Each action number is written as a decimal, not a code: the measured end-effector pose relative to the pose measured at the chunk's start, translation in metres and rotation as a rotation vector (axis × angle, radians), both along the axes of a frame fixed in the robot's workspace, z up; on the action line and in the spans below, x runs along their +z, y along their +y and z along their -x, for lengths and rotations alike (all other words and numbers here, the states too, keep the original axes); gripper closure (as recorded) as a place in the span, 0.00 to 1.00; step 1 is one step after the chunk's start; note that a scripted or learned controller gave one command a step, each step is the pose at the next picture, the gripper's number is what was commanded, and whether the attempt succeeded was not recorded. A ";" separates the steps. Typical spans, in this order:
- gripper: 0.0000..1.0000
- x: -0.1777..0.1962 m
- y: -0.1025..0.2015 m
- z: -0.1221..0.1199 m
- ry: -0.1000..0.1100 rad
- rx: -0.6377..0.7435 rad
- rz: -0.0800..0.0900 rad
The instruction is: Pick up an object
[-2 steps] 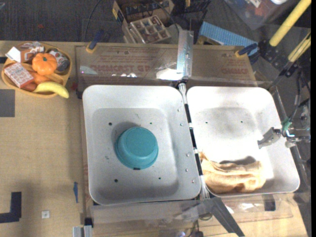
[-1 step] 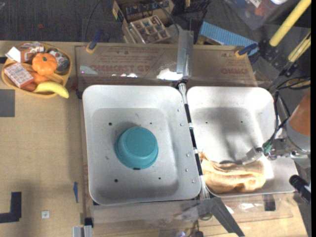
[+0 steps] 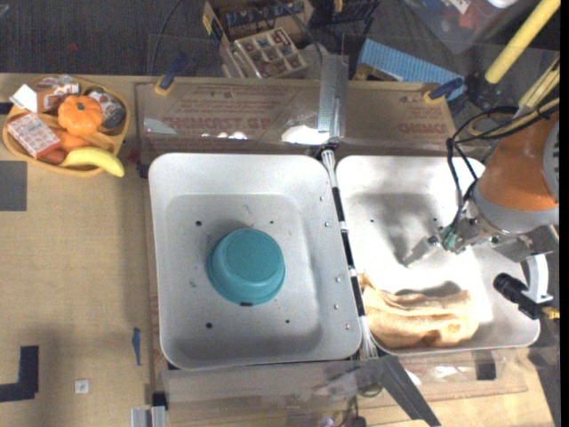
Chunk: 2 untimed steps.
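A teal bowl (image 3: 247, 266) lies upside down in the middle of the left bin (image 3: 178, 194). A tan, floppy, cloth-like object (image 3: 418, 317) stretches along the front wall of the right bin (image 3: 373, 185). The arm comes in from the right, its orange band (image 3: 524, 181) over the right bin's far right side. My gripper (image 3: 414, 253) points left and down over the middle of the right bin, a little above and behind the tan object and apart from it. Nothing shows between its tips.
A yellow dish of toy fruit with a banana and a pumpkin (image 3: 67, 127) sits at the bench's back left. A low cardboard wall (image 3: 231, 114) runs behind both bins. Cables (image 3: 462, 167) hang by the arm at the right.
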<state>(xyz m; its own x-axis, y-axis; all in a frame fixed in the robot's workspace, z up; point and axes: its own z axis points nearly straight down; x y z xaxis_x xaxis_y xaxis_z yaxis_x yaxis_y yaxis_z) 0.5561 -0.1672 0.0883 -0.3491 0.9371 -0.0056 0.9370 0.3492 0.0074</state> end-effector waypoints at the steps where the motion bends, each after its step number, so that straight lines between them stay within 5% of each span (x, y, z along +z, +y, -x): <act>1: 0.00 0.000 0.015 0.011 0.003 -0.205 -0.002; 2: 0.00 0.080 0.014 -0.029 0.006 -0.292 -0.003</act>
<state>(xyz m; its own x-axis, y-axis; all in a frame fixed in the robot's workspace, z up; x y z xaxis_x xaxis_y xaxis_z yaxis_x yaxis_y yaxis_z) 0.5855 -0.1534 0.1687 -0.0649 0.9979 -0.0018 0.9979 0.0649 0.0016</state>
